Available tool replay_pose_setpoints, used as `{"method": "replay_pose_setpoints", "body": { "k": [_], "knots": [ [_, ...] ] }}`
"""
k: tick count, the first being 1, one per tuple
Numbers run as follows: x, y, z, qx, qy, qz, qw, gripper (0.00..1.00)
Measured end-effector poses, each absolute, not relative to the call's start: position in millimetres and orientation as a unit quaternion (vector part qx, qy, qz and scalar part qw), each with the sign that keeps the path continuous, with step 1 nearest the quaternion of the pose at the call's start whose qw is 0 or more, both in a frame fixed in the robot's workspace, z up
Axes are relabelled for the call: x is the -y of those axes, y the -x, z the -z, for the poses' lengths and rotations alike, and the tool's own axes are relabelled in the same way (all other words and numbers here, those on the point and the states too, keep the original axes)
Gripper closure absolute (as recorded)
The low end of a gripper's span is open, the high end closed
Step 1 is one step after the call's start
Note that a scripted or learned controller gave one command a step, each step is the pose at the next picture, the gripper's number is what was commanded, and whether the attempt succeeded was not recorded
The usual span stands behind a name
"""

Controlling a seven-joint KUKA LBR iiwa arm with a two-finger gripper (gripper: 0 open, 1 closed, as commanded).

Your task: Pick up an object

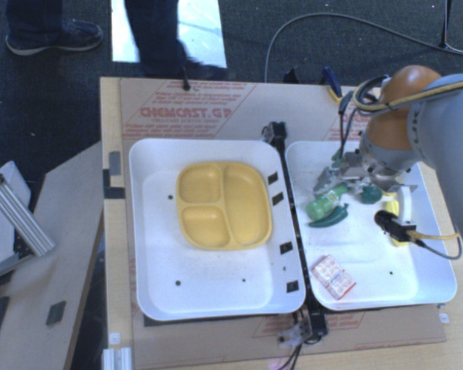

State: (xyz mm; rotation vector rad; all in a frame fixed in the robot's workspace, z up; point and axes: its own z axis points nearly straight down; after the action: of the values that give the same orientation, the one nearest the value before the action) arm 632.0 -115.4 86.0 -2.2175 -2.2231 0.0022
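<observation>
**Hand poised over green items in the right bin**

Hand point(336, 177) of the grey arm with an orange band sits in the upper right of the frame, lowered into the upper left part of the shallow white right bin point(432, 284). Its metal fingers point toward the lower left of the frame. Whether they are spread or closed cannot be told, since wrist and fingers overlap the clutter beneath, and nothing is clearly seen between them.

The nearest candidate is a small light-green rounded object point(321, 206), lying just below and slightly left of the fingertips, touching or nearly touching them. Directly under it lies a dark green elongated pepper-like item point(329, 217), its long axis running from lower left to upper right. A teal rounded piece point(370, 195) lies just right of the hand, a yellow object point(406, 206) farther right, and a red-and-white patterned flat packet point(333, 275) well apart toward the lower edge of the bin.

The left bin point(158, 284) holds a yellow three-compartment plastic tray point(222, 205), well apart from the hand. Both bins rest on a cardboard-covered table point(193, 102).

A pick here would probably be a short descent toward the lower left.
</observation>
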Motion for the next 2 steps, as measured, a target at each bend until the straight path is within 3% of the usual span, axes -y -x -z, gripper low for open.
{"method": "replay_pose_setpoints", "body": {
  "k": [1,2],
  "knots": [
    [116,-634.1,-100,0.708,0.706,0.0015,-0.002,1.0],
    [117,-638.5,-164,0.709,0.705,0.002,-0.003,1.0]
  ]
}}
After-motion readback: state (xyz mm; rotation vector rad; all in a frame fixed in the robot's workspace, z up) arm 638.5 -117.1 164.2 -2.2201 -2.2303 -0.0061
